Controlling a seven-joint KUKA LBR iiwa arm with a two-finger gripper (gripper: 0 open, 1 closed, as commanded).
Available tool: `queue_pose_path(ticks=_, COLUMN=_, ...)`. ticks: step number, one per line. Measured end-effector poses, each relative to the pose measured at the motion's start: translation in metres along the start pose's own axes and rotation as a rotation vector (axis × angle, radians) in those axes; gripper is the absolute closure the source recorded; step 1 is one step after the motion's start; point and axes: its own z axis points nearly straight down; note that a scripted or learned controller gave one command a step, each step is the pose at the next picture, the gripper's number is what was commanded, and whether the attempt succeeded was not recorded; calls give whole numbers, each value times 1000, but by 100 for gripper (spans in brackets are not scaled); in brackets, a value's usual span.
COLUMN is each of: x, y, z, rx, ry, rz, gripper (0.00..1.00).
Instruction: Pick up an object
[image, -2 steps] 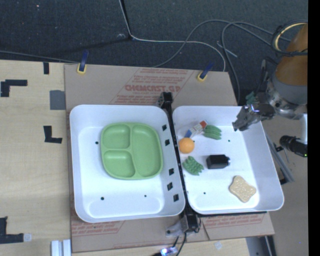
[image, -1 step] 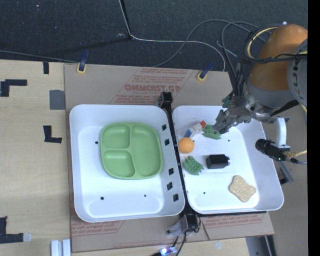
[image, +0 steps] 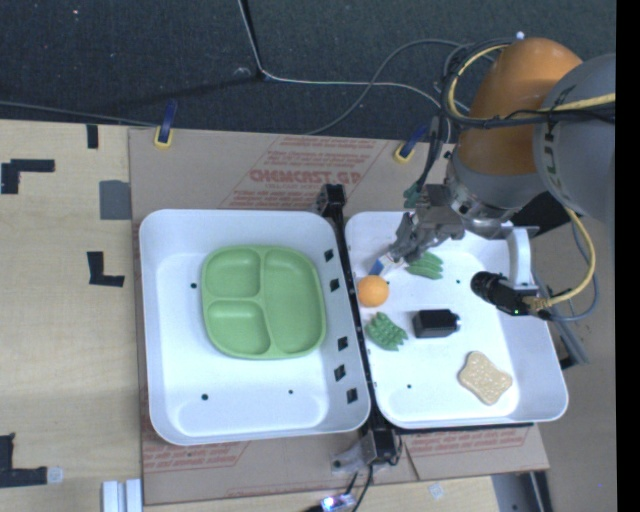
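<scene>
My gripper (image: 400, 250) hangs over the back left part of the right bin (image: 530, 400). A green leafy piece (image: 426, 266) lies just to its right. An orange ball (image: 372, 291) rests just below the gripper's tip, by the bin's left wall. A small blue bit (image: 378, 268) shows between the tip and the ball; whether it is held is unclear. A second green leafy piece (image: 386, 331) lies in front of the ball. A black block (image: 436, 323) sits mid-bin, and a tan biscuit-like piece (image: 485, 378) lies at the front right.
The left bin (image: 170, 400) holds a green divided plate (image: 264, 301). A black divider (image: 345, 290) runs between the two bins. The grey arm with its orange band (image: 515, 105) reaches in from the upper right, above the right bin's back edge.
</scene>
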Motion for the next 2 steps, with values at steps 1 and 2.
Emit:
queue_pose_path(ticks=1, x=55, y=4, z=-1, rx=1, ry=-1, rz=0, gripper=100)
queue_pose_path(ticks=2, x=113, y=4, z=2, rx=1, ry=0, rz=0, gripper=100)
